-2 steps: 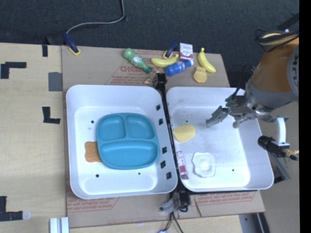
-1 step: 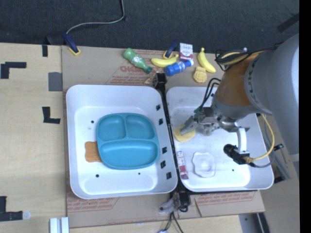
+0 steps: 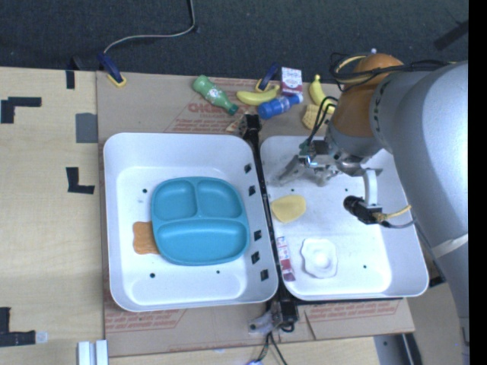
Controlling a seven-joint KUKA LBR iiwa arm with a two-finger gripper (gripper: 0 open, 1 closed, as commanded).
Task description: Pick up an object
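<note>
My gripper (image 3: 306, 174) hangs low over the back of the right bin (image 3: 396, 276), open, with nothing between its fingers (image 3: 288, 172). A flat pale yellow piece (image 3: 289, 207) lies just in front of it on the bin floor. Further forward sits a white lidded cup (image 3: 318, 255). A small red and white packet (image 3: 284, 257) lies against the bin's left wall. The left bin (image 3: 122, 204) holds a blue divided plate (image 3: 200, 220), and an orange piece (image 3: 141, 238) pokes out from under the plate's left edge.
Behind the bins on the cardboard lie a green bottle (image 3: 213, 93), a banana (image 3: 257, 96), a blue bottle (image 3: 275, 106), a small box (image 3: 291, 77) and another yellow toy (image 3: 314, 105). The arm's grey body (image 3: 426, 143) overhangs the right bin's right side.
</note>
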